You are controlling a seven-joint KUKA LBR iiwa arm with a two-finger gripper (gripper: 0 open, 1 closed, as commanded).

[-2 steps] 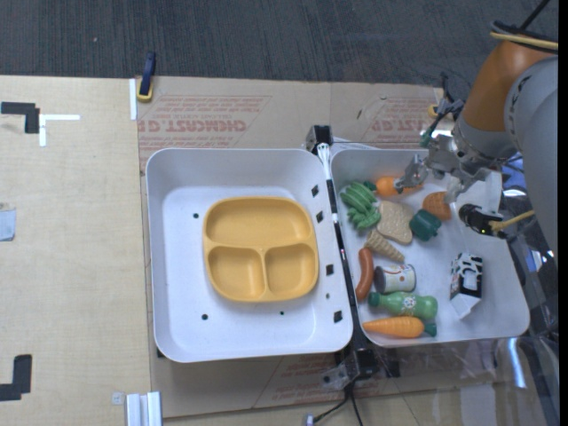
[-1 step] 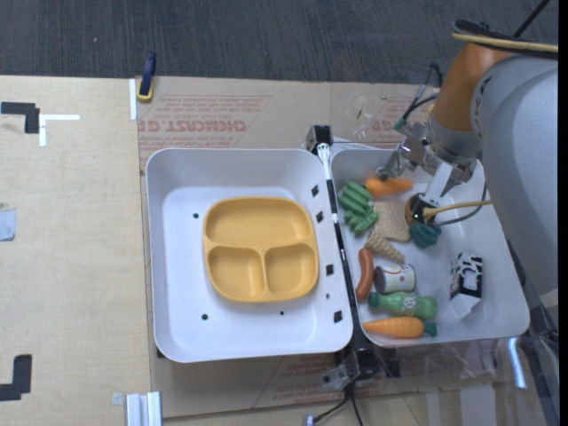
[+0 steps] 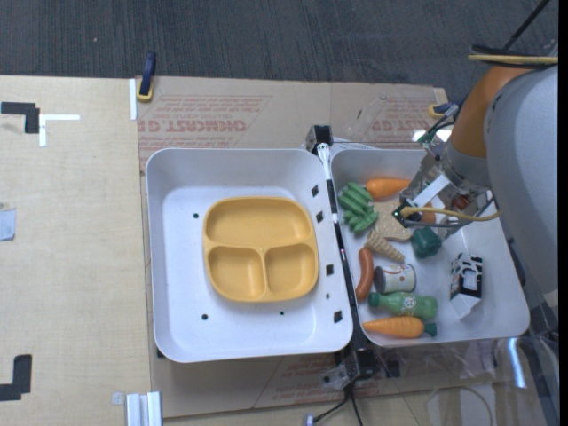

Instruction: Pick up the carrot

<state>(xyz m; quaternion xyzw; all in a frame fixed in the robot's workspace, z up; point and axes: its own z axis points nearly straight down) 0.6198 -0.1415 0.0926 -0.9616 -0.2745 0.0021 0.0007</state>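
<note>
Two carrots lie in the right bin (image 3: pixel 497 322). One carrot (image 3: pixel 387 186) is at the far side, beside a green bean bunch (image 3: pixel 357 206). The other carrot (image 3: pixel 394 327) has a green top and lies along the near wall. My gripper (image 3: pixel 411 213) hangs low over the bin's middle, just right of and nearer than the far carrot. It is above a waffle cone (image 3: pixel 387 240) and a dark green toy (image 3: pixel 426 241). A small orange patch shows at the gripper's tip, but I cannot make out what it is.
The right bin also holds a red sausage (image 3: pixel 364 272), a white can (image 3: pixel 396 279), a green bottle (image 3: pixel 406 304) and a black-and-white packet (image 3: pixel 466 276). The left bin (image 3: pixel 169 264) holds a yellow divided plate (image 3: pixel 261 248). The arm's grey body covers the right bin's far right corner.
</note>
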